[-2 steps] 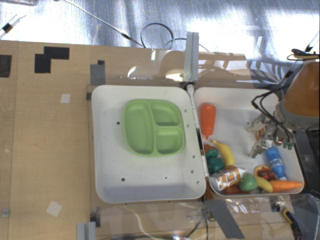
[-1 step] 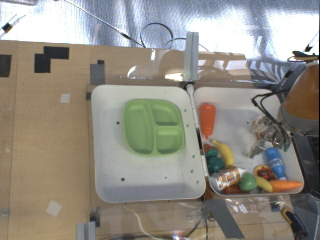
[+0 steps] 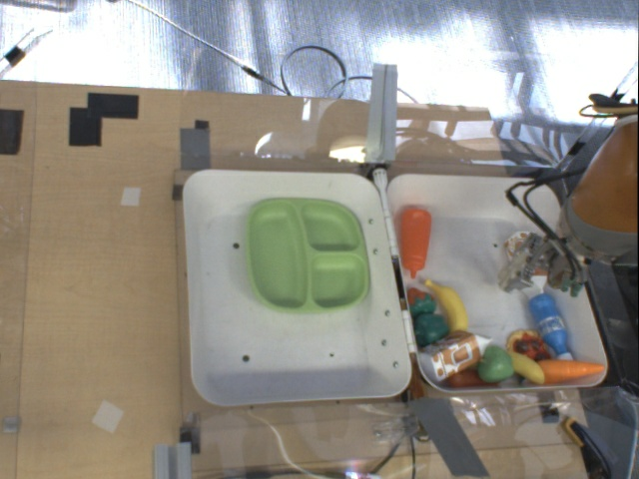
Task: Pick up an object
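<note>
A: What is the lighting doing?
B: Bright, streaky glare is washing over the grey surface beyond the bench [image 3: 90, 297], blowing out detail there. The left bin [image 3: 215, 297] is showing a soft shadow along its near wall.

A: And sharpness?
B: Focus is holding across both bins; the arm [image 3: 607, 193] is blurring slightly at the frame edge.

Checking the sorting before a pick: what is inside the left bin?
The left bin holds a green divided plate lying flat, its three compartments bare. Whatever sits beneath the plate is covered. The toys all lie in the right bin.
</note>
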You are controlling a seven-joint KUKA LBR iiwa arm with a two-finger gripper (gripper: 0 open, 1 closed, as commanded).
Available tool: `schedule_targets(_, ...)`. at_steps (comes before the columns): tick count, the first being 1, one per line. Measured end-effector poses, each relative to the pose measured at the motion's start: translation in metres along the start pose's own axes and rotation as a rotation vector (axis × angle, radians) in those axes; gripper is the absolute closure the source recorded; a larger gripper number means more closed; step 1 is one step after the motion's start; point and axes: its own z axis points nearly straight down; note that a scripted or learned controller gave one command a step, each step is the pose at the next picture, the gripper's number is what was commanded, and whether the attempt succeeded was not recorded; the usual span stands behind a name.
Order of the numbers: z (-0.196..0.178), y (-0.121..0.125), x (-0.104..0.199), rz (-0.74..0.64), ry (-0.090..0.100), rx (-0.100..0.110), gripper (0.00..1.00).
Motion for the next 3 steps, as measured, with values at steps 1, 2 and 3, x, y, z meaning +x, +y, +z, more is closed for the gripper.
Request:
schedule_targets(1, 0.015, 0.049, -0.043, 0.403, 0.014, 0.005, 1.0)
schedule_targets(2, 0.015, 0.049, -0.043, 0.404, 0.014, 0.005, 0.0)
schedule_targets(3, 0.014, 0.03, -0.011, 0.552, 0.014, 0.0, 0.0)
